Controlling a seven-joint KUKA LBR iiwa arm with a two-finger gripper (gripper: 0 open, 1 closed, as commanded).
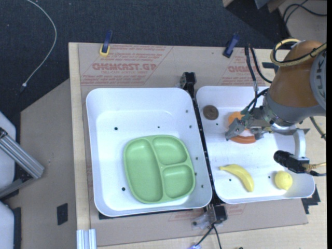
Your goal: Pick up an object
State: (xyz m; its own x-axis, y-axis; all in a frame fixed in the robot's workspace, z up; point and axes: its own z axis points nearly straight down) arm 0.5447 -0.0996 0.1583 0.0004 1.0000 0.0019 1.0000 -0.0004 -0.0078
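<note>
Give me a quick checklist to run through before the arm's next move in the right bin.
1. Claw over a target: ok, it sits at the orange object.
2. Object between its fingers: cannot tell.
3. Banana away from the claw: ok, apart, nearer the front.
4. Yellow lemon away from it: ok, in the front right corner.
5. Brown disc away from it: ok, beside it but apart.

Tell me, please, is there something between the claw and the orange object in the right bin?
Nothing visible stands between them. The claw is directly over the orange object in the right bin and partly covers it. The brown disc, the banana and the lemon lie apart from it.
</note>
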